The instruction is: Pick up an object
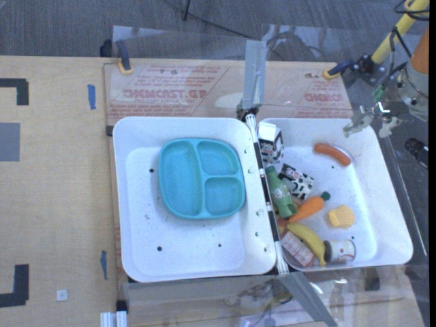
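The right bin [388, 203] holds several small items: a red-orange sausage [332, 153], an orange carrot [308, 208], a yellow cheese block [341, 216], a banana [306, 242], a green bottle [281, 193], a black-and-white cow-patterned item [297, 178], a small carton [270, 142] and a can [340, 251] lying on its side. My gripper [370, 125] hangs over the bin's far right corner, up and right of the sausage. Its fingers are open, with nothing between them.
A teal divided plate [202, 178] lies in the left bin [136, 203]. A raised divider [262, 182] separates the two bins. Cables and a yellow hose [392, 39] run along the arm at the upper right. The wooden bench [54, 182] stretches to the left.
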Tool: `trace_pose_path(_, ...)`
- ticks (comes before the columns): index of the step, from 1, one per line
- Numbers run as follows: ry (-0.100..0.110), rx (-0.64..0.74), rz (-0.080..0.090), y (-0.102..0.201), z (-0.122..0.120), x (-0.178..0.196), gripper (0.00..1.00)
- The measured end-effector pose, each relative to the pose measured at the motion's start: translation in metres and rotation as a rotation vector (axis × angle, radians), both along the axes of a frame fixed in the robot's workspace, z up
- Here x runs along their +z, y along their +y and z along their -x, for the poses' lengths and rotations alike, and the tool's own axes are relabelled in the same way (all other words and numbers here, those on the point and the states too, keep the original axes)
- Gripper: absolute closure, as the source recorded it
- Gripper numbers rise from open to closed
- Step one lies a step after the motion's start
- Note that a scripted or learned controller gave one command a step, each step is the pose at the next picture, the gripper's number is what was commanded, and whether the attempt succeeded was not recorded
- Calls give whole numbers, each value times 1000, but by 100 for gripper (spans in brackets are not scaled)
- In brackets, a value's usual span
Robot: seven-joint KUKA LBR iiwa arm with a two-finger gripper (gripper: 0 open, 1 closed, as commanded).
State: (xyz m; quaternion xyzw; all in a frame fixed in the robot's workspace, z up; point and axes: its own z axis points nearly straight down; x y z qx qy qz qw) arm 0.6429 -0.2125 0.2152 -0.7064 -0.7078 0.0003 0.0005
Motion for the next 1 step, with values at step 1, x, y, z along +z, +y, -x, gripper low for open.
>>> trace_pose_path(1,-2,-336,2,24,3,16,0)
